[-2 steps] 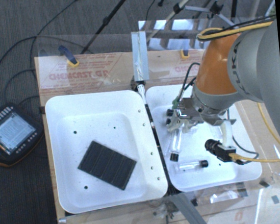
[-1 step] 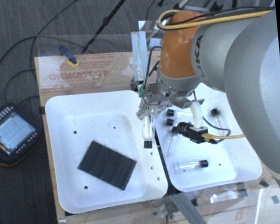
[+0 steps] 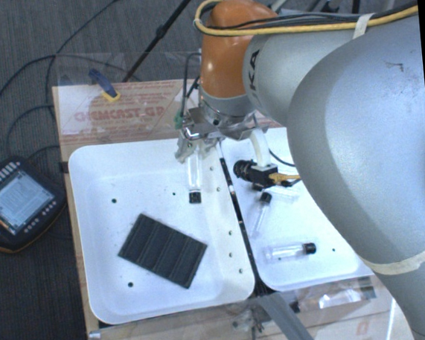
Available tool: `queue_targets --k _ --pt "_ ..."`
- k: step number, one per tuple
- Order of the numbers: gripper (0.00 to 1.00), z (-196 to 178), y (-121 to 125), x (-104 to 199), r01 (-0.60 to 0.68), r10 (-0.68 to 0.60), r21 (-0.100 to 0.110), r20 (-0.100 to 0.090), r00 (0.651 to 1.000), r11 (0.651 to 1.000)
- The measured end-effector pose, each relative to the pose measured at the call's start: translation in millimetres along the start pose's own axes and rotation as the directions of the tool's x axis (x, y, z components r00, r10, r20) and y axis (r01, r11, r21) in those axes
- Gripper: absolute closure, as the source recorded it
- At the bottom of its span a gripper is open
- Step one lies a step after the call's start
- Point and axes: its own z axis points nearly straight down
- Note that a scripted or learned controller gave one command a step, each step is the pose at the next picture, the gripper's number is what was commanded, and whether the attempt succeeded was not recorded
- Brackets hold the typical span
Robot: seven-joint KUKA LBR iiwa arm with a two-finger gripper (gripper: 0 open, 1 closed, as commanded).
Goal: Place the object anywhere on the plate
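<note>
One vial in play: a clear vial (image 3: 193,176) with a black cap at its lower end hangs upright over the left bin (image 3: 93,177), close to that bin's right wall.
Fingers: the gripper (image 3: 191,154) is closed narrowly on the vial's upper end, and nothing else sits between the fingers.
Plate: the dark ribbed plate (image 3: 163,250) lies flat toward the front of the left bin, well apart from the vial and bare on top.
Right bin: the right bin (image 3: 334,269) holds a spare vial (image 3: 289,251) near its front and a slanted vial (image 3: 259,217) beside the dividing wall.
Done: judging by the hold, the pick-up is made and the vial is over the bin that has the plate.
Left: carrying it across above the plate, lowering it and letting go. Nothing rests on the plate yet.
</note>
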Motion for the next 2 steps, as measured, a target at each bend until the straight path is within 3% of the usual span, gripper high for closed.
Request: queue_targets --k 1,2 --pt "1.00 -12 31 88 0.201 -0.201 -0.002 0.000 0.980 0.980" --pt "1.00 18 38 128 0.533 -0.533 -0.003 -0.001 0.846 0.846"
